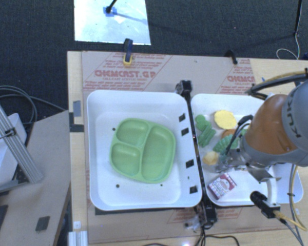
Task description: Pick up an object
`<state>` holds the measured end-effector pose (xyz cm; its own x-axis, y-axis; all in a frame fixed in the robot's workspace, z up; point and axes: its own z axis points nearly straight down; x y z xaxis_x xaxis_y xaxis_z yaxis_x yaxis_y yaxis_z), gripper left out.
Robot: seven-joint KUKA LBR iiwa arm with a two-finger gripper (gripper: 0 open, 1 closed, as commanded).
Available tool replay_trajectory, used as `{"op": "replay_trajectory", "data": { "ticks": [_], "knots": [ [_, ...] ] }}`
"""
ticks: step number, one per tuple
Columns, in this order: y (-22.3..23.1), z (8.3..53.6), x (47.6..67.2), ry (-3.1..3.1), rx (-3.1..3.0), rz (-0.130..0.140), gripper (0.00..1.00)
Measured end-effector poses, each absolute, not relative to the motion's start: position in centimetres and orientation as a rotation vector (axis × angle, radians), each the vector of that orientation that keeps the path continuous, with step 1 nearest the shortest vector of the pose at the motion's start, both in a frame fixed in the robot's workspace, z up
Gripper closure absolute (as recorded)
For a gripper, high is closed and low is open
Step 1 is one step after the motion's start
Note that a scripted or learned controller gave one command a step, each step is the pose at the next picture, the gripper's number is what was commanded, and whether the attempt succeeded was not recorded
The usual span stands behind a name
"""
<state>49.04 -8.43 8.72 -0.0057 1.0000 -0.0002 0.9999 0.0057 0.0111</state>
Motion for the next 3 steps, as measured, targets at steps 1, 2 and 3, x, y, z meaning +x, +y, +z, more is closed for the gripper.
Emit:
{"op": "replay_trajectory", "data": {
  "ticks": [1,2,3],
  "knots": [
    [-1.0,19.0,48.8,2.232,2.204,0.014,1.0],
    [-1.5,19.5,48.9,2.225,2.212,0.007,1.0],
    [-1.5,20.6,49.0,2.227,2.207,0.011,1.0]
  ]
}}
